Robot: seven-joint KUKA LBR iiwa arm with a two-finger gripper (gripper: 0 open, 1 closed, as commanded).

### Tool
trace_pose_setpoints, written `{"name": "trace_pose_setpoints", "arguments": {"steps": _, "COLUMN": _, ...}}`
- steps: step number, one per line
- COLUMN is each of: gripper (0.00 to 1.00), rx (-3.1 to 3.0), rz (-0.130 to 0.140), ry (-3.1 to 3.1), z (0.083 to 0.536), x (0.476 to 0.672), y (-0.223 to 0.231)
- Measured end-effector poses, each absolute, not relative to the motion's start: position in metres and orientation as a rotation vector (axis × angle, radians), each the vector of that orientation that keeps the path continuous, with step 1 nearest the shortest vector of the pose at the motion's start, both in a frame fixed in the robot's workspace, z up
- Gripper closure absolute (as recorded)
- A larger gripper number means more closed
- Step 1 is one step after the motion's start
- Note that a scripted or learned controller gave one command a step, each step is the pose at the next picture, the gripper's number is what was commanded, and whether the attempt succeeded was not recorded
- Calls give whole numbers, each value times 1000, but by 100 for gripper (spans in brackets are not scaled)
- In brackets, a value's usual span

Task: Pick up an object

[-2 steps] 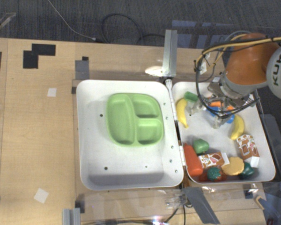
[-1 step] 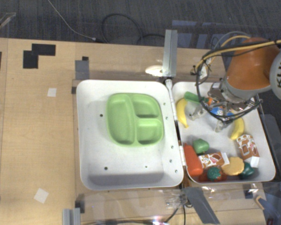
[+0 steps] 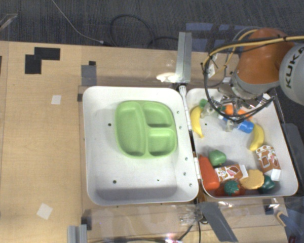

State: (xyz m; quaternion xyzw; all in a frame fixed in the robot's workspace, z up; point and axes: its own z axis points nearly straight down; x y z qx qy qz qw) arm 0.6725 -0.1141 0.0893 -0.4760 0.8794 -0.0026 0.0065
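In the camera view, the wooden table [image 3: 40, 151] carries two shallow white bins side by side. The left white bin [image 3: 99, 186] holds a green plastic plate with three compartments [image 3: 144, 128]. The right white bin [image 3: 289, 184] holds the small toys.

The grey arm with the orange band [image 3: 261, 62] reaches in from the right and hangs over the upper part of the right bin. The hand [image 3: 232, 113] is low there, among black cables. I cannot tell if it is released or clenched, and I see nothing clearly held in it.

Just beside the hand, on its lower right, lies a small blue plastic object [image 3: 245, 127]; this seems the nearest candidate. A yellow toy banana [image 3: 195, 121] lies to the left of the hand, against the bin's left wall, with its long axis running almost up and down in the picture. A second yellow banana [image 3: 257, 137] lies below and to the right of the blue object, also nearly upright in the picture.

Further down, well apart from the hand, are a red toy [image 3: 209, 172], a green toy [image 3: 216, 157] and small printed cartons [image 3: 267, 157].

I judge the pick as not yet done.
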Motion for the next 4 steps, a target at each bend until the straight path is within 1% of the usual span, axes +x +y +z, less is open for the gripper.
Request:
{"name": "trace_pose_setpoints", "arguments": {"steps": 1, "gripper": 100, "rx": -1482, "rz": -16, "ry": 2742, "z": 105, "x": 676, "y": -114}}
{"name": "trace_pose_setpoints", "arguments": {"steps": 2, "gripper": 100, "rx": -1648, "rz": -19, "ry": 2649, "z": 230, "x": 674, "y": -69}}
{"name": "trace_pose_setpoints", "arguments": {"steps": 3, "gripper": 100, "rx": -1352, "rz": -4, "ry": 2821, "z": 270, "x": 651, "y": -7}}
{"name": "trace_pose_setpoints", "arguments": {"steps": 4, "gripper": 100, "rx": -1555, "rz": -4, "ry": 2721, "z": 216, "x": 670, "y": -71}}
